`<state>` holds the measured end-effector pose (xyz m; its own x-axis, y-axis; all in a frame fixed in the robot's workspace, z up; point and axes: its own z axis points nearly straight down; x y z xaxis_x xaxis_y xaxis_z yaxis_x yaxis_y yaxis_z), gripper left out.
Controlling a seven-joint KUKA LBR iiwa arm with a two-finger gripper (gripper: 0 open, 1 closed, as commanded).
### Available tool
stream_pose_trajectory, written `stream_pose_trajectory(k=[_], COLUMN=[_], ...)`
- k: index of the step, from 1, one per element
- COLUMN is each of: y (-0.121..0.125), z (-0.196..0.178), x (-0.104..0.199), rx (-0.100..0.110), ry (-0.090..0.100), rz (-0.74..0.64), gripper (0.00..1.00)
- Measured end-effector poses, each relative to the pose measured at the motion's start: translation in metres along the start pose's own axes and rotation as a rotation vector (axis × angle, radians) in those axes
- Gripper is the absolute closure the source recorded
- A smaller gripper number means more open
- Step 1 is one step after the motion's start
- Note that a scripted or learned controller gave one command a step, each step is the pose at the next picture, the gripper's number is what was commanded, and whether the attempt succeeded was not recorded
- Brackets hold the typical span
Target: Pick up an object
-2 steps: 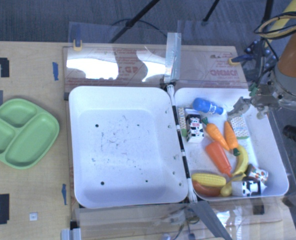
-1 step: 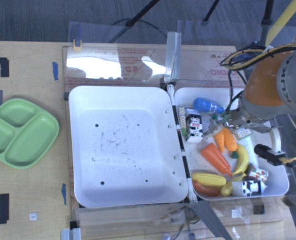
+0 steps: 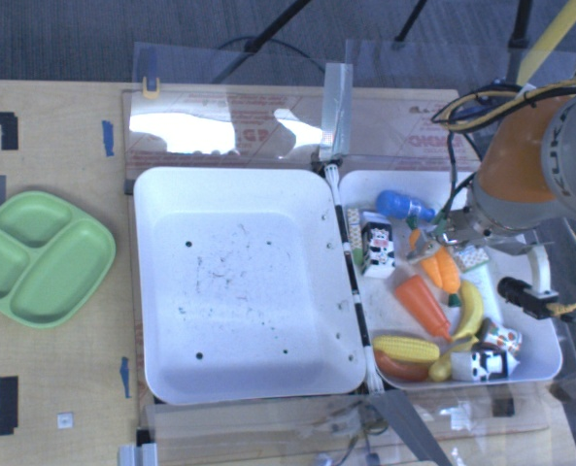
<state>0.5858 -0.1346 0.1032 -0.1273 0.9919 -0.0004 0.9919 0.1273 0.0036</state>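
Wooden bench (image 3: 54,357), probably grey carpet (image 3: 74,13)

Bench (image 3: 54,115): light wood, matt | bins (image 3: 239,187): white plastic, scuffed, speckled | divided plate (image 3: 40,255): green plastic, smooth, satin | toy carrot (image 3: 423,304), banana (image 3: 470,311), corn (image 3: 406,348): glossy plastic | rear guard panels (image 3: 229,115): clear, reflective plastic
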Motion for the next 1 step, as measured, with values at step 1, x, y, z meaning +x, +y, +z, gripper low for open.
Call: stream_pose_trajectory(k=[1], y=[-0.0676], z=[-0.0969], x=[0.0804], rx=[0.005], ry=[0.002], rz=[-0.108], gripper=[1.0])
